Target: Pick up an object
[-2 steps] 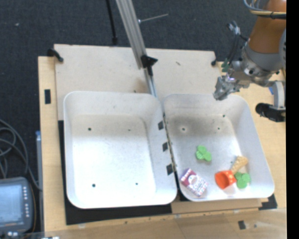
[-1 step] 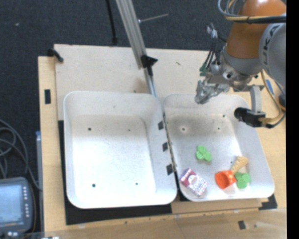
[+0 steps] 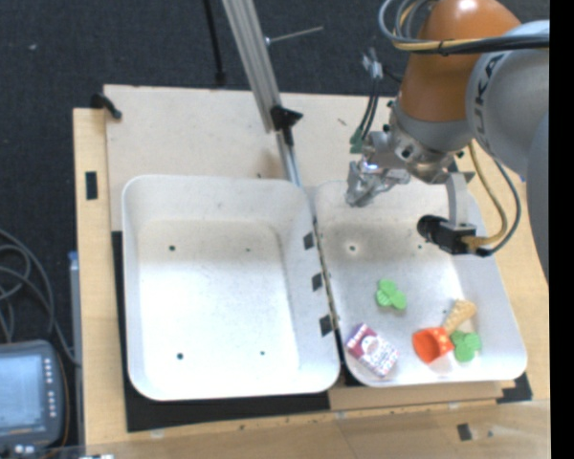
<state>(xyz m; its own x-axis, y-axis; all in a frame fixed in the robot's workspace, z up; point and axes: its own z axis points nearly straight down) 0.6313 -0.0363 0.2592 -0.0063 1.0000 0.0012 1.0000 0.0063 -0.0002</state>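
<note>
Pink wrapped packet [image 3: 371,351] lower centre, right bin [image 3: 402,237]: light, crinkly, slippery; pinch across short sides. Gripper [image 3: 361,191] upper centre, nothing held, finger state unclear.

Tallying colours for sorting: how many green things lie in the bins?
2, both in the right bin: a green piece mid-bin, and a smaller green piece beside the orange toy near the front right corner.

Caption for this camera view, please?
Gripper hangs over the right bin's far end; green toy, pink packet, orange cup near front.
</note>
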